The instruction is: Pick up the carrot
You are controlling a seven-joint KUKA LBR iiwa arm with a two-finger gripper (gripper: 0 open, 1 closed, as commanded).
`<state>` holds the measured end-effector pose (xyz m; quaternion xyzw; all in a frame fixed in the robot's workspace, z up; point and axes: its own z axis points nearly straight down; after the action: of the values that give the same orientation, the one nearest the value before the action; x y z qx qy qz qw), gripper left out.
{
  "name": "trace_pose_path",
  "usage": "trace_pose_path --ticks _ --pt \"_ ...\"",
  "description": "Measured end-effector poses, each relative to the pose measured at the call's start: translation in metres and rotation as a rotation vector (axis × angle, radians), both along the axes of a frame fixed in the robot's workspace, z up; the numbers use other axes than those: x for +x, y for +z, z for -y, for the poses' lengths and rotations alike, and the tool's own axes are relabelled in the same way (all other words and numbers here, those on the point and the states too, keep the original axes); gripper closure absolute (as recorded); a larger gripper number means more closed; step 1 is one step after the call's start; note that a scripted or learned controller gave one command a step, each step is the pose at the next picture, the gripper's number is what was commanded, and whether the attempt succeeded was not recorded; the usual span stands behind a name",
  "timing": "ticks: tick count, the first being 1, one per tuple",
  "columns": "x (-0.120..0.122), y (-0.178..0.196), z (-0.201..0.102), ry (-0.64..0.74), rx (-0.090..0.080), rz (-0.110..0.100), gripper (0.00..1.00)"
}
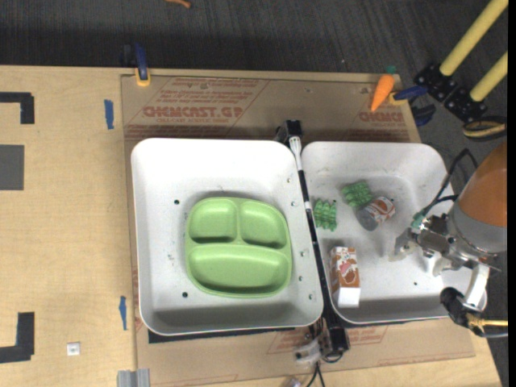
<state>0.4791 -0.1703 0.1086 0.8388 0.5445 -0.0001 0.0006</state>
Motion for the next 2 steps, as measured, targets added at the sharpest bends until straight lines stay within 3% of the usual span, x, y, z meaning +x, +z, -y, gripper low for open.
trace_pose_path --ticks 1,2 --pt "0.001 -0.019 -0.038 -0.565 0.002 0.003 0.00" --pt "0.004 -0.020 -0.007 -0.330 0.010 0.005 0.00"
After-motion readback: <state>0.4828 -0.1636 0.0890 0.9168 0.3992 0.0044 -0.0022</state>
